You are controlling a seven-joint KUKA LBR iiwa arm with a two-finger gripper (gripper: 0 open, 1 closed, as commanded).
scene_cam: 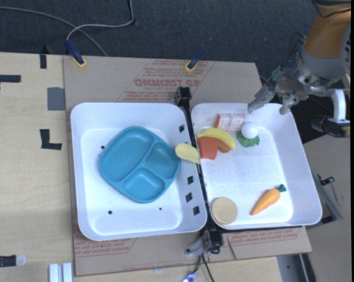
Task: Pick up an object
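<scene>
My gripper [270,105] hangs over the far rim of the right bin [300,157], its two fingers spread open with nothing between them. Just below and left of it in that bin lie a white ball on a green base [248,133] and a small white and red packet [229,122]. A yellow banana [219,137] rests on an orange-red block [207,149]. An orange carrot [266,201] lies near the front right, and a tan round disc [224,210] sits at the front left corner.
The left bin [83,157] holds a blue divided plate [139,164]. A yellow piece [187,152] lies across the divider between the bins. Black clips run along that divider. Cardboard under the bins is clamped at the back edge.
</scene>
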